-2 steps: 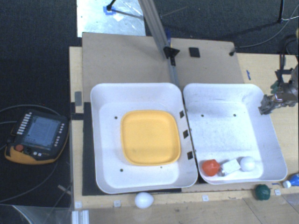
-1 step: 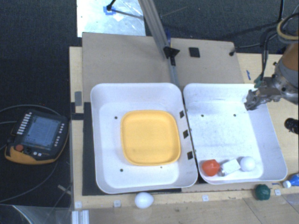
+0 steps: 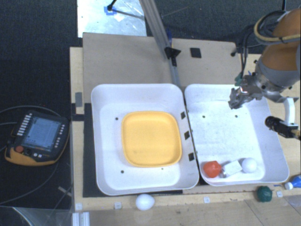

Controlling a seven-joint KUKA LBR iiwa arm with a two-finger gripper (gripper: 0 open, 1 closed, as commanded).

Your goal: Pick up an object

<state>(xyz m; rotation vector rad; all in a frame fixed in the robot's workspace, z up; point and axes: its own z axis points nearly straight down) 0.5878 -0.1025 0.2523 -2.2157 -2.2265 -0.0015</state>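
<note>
Orange ball (image 3: 211, 169) sits at near edge of right bin (image 3: 225, 126), touching a white piece (image 3: 231, 168) with a white ball (image 3: 249, 165) beside it. Gripper (image 3: 236, 99) is well apart, over the bin's far side. Jaw state: can't tell. Yellow plate (image 3: 151, 138) in left bin (image 3: 106, 140).

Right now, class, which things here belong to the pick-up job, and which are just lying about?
Belonging to the job:
gripper
orange ball
white ball
yellow plate
right bin
left bin

Lying about:
white egg
green ball
teach pendant
</note>
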